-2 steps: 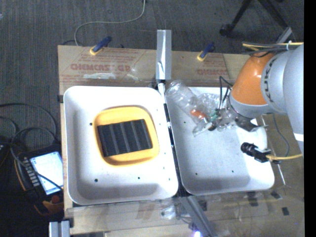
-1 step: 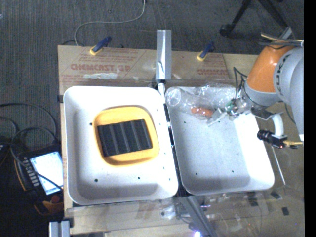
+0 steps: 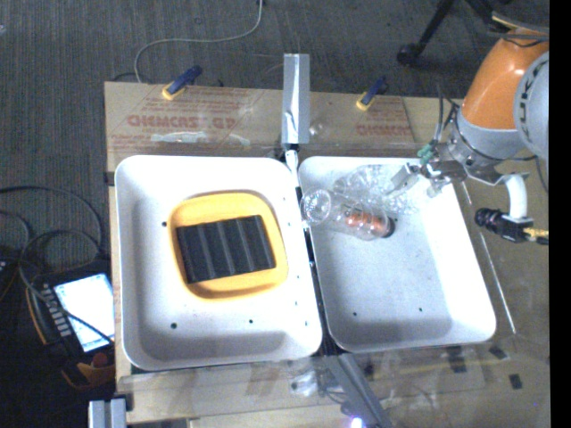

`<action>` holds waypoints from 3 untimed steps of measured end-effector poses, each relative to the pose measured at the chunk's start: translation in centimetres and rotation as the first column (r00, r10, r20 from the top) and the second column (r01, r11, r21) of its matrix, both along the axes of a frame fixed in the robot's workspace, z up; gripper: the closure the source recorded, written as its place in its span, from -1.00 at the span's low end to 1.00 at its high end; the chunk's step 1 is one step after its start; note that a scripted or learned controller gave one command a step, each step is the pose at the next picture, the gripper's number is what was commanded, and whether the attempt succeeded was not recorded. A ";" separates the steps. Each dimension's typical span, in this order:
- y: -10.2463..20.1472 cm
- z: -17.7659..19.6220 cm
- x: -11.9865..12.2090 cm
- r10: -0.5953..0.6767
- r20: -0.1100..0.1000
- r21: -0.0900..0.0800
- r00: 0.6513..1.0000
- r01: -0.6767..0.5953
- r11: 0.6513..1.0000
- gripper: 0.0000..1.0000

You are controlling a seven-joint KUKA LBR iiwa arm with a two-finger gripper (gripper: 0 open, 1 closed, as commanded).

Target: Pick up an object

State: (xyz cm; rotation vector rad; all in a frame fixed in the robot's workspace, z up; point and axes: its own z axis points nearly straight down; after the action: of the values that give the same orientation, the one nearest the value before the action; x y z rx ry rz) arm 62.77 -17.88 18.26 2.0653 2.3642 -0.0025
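Pincer (image 3: pixel 417 171) at right bin's (image 3: pixel 446 328) far edge, grip state unreadable; I'm approaching, next descend onto bottle (image 3: pixel 352 208).

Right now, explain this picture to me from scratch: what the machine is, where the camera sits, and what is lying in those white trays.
This is one camera fixed above a workbench, looking down at a slant. The grey and orange shape at the upper right is a robot arm reaching in from that side. Its claw sits over the back edge of the right bin.

Two shallow white bins stand side by side. The left bin holds a yellow tray with a dark ribbed insert. The right bin holds crumpled clear plastic, what looks like a bottle lying on its side with something orange inside.

The claw is next to the plastic, but the picture is too blurry to tell whether it grips it.
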 end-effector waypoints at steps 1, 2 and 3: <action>2.6 -8.5 -0.7 0.057 0.006 0.000 0.998 -0.057 0.998 -1.00; 5.3 0.0 -2.0 0.439 0.002 0.001 0.898 -0.439 0.898 -1.00; 5.5 0.9 -1.9 0.441 0.006 0.003 0.898 -0.441 0.898 1.00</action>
State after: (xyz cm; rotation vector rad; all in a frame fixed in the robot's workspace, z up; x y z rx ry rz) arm 60.87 -12.34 19.12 1.4758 2.7689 0.0091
